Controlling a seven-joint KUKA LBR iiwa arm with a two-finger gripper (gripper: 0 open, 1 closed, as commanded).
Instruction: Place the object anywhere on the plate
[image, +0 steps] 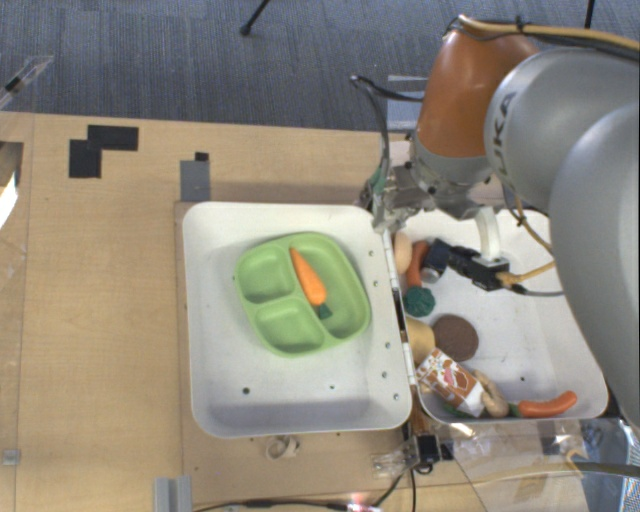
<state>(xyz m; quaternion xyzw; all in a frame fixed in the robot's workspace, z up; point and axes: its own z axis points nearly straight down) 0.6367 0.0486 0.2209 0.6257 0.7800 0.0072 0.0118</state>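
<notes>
Blue-grey carpet lies beyond the pale wooden table (100, 300), which carries two shallow white bins. On the left bin (215, 395) rests a green three-compartment plastic plate (270, 275), and an orange toy carrot with a dark green stub (309, 279) lies across the plate's right compartment, touching the central divider. So the task's thing already sits on the plate. The grey arm's jaws (398, 205) hang over the far edge between the bins; whether they are apart or together I cannot tell. The carrot looks light, stiff and smooth, likely slippery; its thick middle, pinched across the width, seems the surest place to take it.
</notes>
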